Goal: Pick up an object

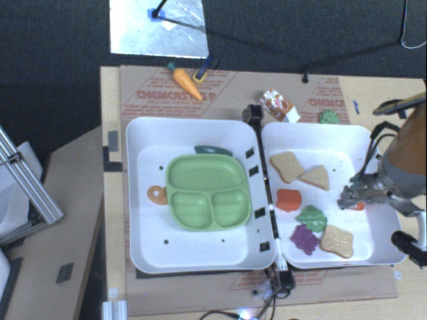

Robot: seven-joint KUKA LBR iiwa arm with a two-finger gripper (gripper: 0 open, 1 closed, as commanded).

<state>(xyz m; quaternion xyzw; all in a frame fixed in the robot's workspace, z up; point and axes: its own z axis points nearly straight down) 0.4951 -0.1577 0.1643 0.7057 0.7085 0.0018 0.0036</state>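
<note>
My gripper (351, 199) hangs low over the right side of the right bin (373, 255), on the grey arm (407, 159) that comes in from the right. A small red-orange piece (361, 207) peeks out just under it, mostly hidden. In the same bin lie a bread slice (286, 166), a triangular toast (316, 177), a red block (288, 200), a green leafy piece (311, 217), purple grapes (305, 239) and a tan cracker (337, 241).
The left bin (143, 245) holds a green divided plate (207, 192), an orange ring (157, 195) and a dark green piece (213, 150). Behind the bins lie a carrot (187, 83), a small carton (277, 105), a green bit (328, 117) and a foil sheet (159, 19).
</note>
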